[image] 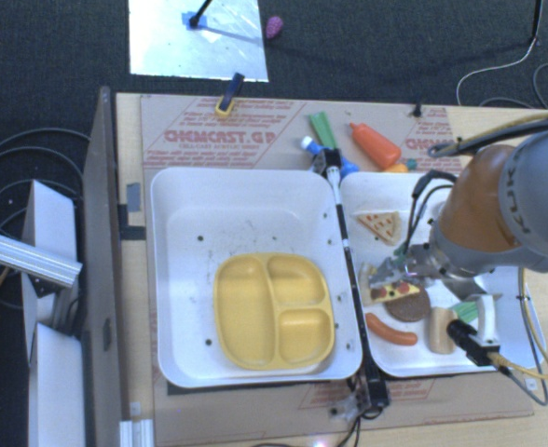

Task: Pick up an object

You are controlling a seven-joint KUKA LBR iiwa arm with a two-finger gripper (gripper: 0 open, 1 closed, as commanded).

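Observation:
In the right bin (378, 186) lie a pizza slice (380, 224), a red sausage (390, 330), a brown round patty (408, 305), a small yellow and red sandwich piece (392, 291), a tan bread piece (440, 329) and a green and white item (477, 312). My gripper (383, 275) is low over the bin's left middle, right above the sandwich piece, with the grey arm and its orange band (479, 203) reaching in from the right.
The left bin (246, 203) holds a yellow divided tray (274, 310). An orange carrot (375, 145), a green marker (322, 130) and a blue item (347, 168) lie on the cardboard behind the bins. Cables run along the right.

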